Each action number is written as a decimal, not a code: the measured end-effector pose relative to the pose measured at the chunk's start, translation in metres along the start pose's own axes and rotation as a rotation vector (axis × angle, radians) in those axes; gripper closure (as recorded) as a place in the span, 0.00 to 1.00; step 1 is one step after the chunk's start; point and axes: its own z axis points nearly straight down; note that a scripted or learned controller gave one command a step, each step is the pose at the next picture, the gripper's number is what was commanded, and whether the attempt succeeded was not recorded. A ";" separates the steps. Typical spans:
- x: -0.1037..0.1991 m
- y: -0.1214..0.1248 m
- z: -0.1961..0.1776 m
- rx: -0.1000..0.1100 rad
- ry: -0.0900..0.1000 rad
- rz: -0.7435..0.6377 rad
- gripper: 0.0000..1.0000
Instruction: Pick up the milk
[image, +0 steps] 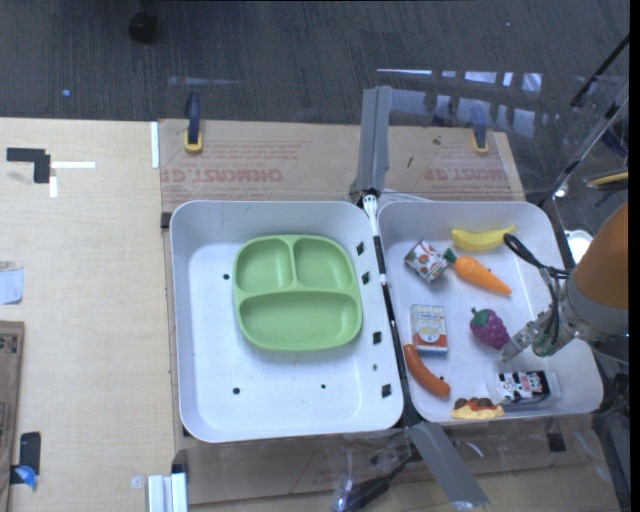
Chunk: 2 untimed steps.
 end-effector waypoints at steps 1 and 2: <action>-0.039 0.033 -0.036 -0.001 -0.003 -0.272 1.00; -0.037 0.053 0.008 0.001 0.000 0.004 1.00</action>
